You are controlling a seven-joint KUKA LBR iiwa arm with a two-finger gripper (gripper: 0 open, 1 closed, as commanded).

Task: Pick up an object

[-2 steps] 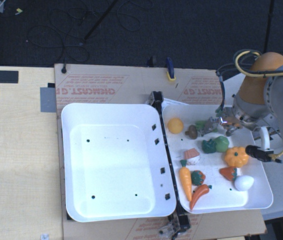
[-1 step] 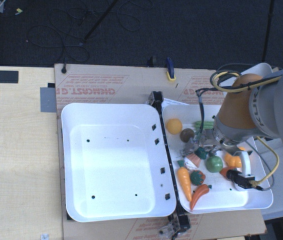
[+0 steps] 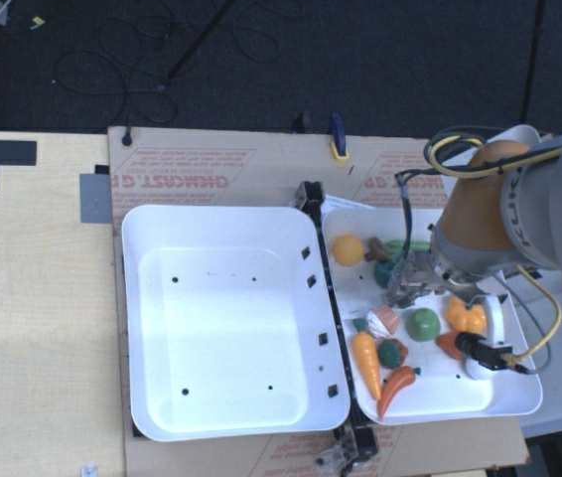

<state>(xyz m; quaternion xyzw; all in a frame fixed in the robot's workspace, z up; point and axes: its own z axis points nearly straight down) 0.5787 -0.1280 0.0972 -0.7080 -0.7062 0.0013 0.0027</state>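
Robot arm [image 3: 534, 202]: rounded grey casing with a broad orange band [image 3: 480, 202] above the wrist. Yellow and black cables [image 3: 455, 152] loop over the upper side of the band; a further yellow cable [image 3: 549, 316] curves below the grey body. The pincer [image 3: 415, 281] is a small assembly of dull grey metal parts

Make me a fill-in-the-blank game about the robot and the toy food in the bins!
1. All the toy food lies in the bin on the ______ side of the picture.
2. The round ball next to the pink-and-white toy is coloured ______.
3. The band above the robot's wrist is coloured ______.
4. The hand is over the bin that holds the yellow ______.

Missing words: right; green; orange; ball
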